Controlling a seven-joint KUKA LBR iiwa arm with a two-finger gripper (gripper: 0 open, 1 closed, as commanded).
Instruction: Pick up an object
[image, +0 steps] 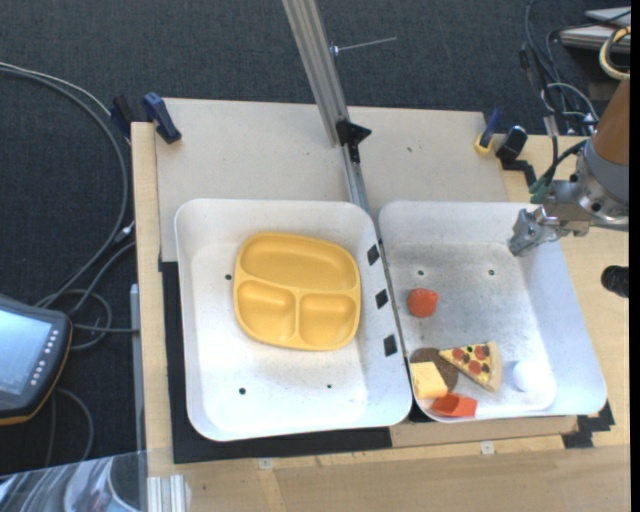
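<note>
The right bin (545, 290) holds a small red tomato-like ball (423, 301) near its left middle. A toy pizza slice (473, 363), a brown piece (440, 360), a yellow cheese block (428, 380), an orange-red piece (455, 405) and a white ball (527, 375) crowd its front edge. My gripper (527, 236) hangs over the bin's far right corner, well away from all of these, with nothing seen between its fingers.
A yellow divided plate (297, 290) lies in the left bin (210, 400). A metal pole (320, 70) slants down to the seam between the bins. Blue clamps (160, 115) and cables (560, 100) sit at the bench corners.
</note>
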